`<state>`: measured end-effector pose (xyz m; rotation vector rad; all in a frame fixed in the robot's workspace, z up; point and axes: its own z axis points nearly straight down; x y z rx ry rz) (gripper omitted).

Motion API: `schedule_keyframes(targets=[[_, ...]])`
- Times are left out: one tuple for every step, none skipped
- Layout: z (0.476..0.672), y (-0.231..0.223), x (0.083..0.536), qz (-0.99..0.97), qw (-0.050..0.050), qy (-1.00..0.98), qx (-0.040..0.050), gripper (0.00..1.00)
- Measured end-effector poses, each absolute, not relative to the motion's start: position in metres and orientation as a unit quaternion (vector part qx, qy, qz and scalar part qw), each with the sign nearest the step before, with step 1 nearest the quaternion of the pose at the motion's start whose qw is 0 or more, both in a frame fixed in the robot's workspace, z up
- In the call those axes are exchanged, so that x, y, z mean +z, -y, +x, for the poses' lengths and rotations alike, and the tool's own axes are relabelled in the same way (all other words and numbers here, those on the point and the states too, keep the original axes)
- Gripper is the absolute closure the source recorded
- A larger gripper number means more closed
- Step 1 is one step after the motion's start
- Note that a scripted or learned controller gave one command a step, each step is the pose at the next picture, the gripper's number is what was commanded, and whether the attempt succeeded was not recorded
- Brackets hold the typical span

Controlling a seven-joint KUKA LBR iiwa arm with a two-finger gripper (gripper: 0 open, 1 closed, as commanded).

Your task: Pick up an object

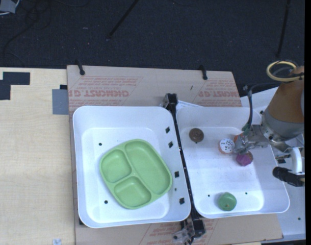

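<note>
Gripper (243, 148) hung low over the right bin (206, 198), at its right side, and I could not tell from my screen how its jaws stood. A purple object (244, 158) lay just beneath it, a white spotted ball (226, 145) beside. I saw a brown ball (196, 135) farther left, a green object (227, 201) near the front wall, and a green divided plate (135, 173) in the left bin (89, 121).

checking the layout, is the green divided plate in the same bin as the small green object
No: the green divided plate lies in the left bin, while the small green object sits in the right bin near its front edge.
</note>
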<state>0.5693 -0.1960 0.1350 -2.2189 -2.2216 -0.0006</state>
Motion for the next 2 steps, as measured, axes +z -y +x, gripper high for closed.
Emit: schedule_keyframes(targets=[[0.574, 0.196, 0.178, -0.707, -0.001, 0.708, -0.0006, 1.0], [0.574, 0.197, 0.204, -0.707, 0.0, 0.708, -0.0002, 1.0]])
